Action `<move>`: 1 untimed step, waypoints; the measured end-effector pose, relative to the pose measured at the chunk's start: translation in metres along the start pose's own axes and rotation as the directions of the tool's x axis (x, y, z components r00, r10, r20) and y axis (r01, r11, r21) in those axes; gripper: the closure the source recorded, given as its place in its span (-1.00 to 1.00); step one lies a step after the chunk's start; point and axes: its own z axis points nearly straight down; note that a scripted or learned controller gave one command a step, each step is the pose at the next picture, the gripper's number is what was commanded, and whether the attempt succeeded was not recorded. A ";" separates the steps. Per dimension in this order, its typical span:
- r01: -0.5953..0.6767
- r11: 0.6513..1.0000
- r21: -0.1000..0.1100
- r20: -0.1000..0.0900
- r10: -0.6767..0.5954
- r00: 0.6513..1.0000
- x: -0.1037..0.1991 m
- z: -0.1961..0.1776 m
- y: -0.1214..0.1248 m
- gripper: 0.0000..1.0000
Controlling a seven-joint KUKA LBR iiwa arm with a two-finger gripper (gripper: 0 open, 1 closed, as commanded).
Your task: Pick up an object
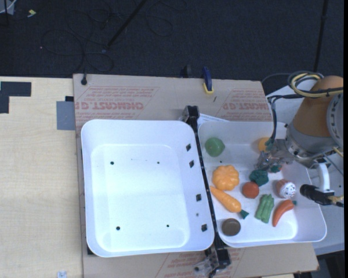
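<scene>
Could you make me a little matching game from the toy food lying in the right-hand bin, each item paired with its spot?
Things:
1. green ball
2. brown disc
3. orange pumpkin
4. red-orange chilli

Places:
A. near front edge of the bin, left side
B. front right part of the bin
C. far left corner area, by the divider
D. middle of the bin's left half

Pairs: 1-C, 2-A, 3-D, 4-B

Red printing is being shown upside down on the cardboard sheet [162, 97] under the bins, twice along its far edge; it seems to read "CHEMCAST GP", though the letters are blurred.
</scene>
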 end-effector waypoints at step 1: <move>0.002 1.000 -0.005 0.014 -0.002 1.000 0.038 0.001 0.045 1.00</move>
